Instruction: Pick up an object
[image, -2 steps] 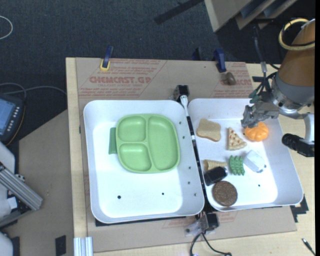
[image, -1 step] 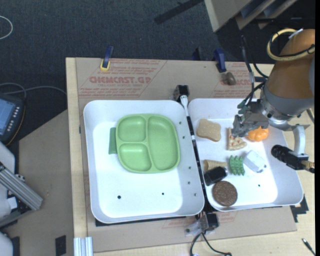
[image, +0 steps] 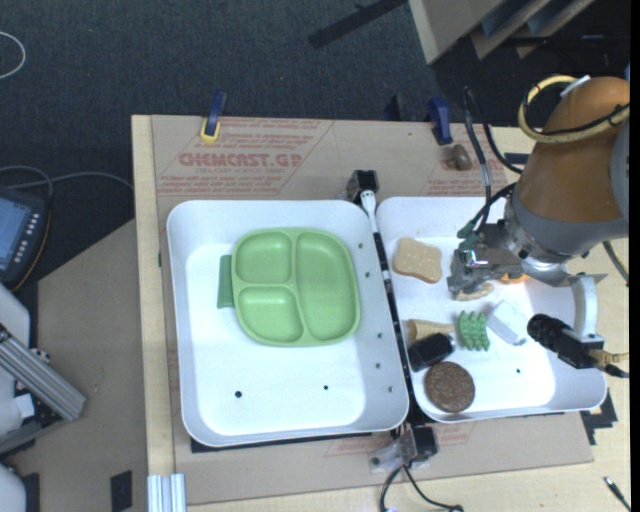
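The gripper (image: 472, 275), whose grip I cannot tell, sits right of centre; crowding beside the bread slice (image: 417, 260) risks a miss.

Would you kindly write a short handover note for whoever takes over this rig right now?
Gripper: low in the right bin, over a small tan item; finger state unclear, no grasp confirmed.
Right bin also holds toast, a green toy, a black block, a brown disc and a white piece.
Left bin: green plate.
Done: arm in position. Left: grasp and lift.
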